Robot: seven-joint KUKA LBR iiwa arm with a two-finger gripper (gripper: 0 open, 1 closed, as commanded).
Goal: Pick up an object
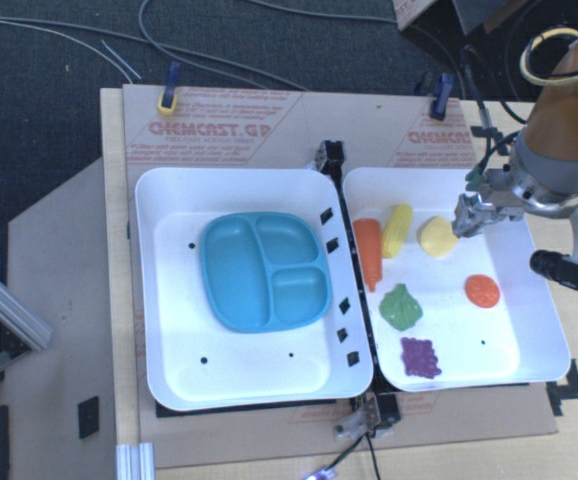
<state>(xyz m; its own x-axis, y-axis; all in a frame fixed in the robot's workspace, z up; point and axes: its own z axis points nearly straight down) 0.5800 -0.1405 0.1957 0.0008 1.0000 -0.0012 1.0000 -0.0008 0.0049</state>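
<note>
Arm over the right bin, beside the toy food

The gripper (466, 216) sits just right of the lemon (436, 237) in the right bin (539, 338); whether it is open or closed I cannot tell. Nearby lie a corn cob (398, 228), carrot (369, 251), broccoli (401, 306), tomato (483, 290) and grapes (420, 356). A blue tray (265, 270) rests in the left bin (169, 368).

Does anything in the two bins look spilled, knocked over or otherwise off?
Nothing stands out. The blue tray lies flat in the left bin, slightly turned. The toy foods lie apart in the right bin, none over the rim. The gripper hovers beside the lemon.
</note>
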